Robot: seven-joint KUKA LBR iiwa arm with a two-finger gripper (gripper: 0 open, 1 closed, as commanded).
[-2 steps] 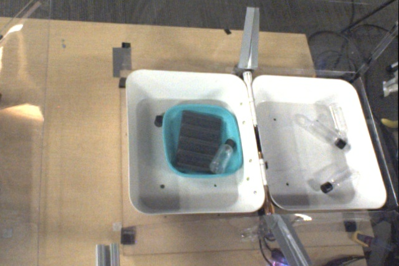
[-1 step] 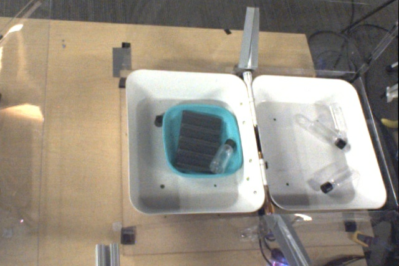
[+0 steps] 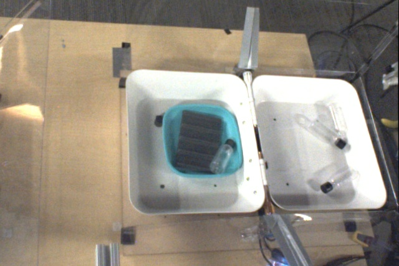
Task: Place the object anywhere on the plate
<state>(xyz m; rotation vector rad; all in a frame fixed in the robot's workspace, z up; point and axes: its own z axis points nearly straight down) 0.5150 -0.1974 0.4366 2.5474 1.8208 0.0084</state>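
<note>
A teal square plate (image 3: 232, 128) lies in the left white bin (image 3: 143, 134). On the plate rests a dark grey ribbed block (image 3: 196, 140). A small clear vial with a dark cap (image 3: 222, 156) lies on the plate's near right corner, partly against the block. Two more clear vials with dark caps lie in the right white bin (image 3: 368, 134): one (image 3: 335, 123) near the back right, one (image 3: 333, 181) near the front right.
A grey metal post (image 3: 250, 40) stands behind the seam between the bins. A small dark knob (image 3: 159, 121) sits beside the plate's left edge. Cables (image 3: 349, 34) run at the far right. Bare wooden bench (image 3: 62, 146) spreads to the left.
</note>
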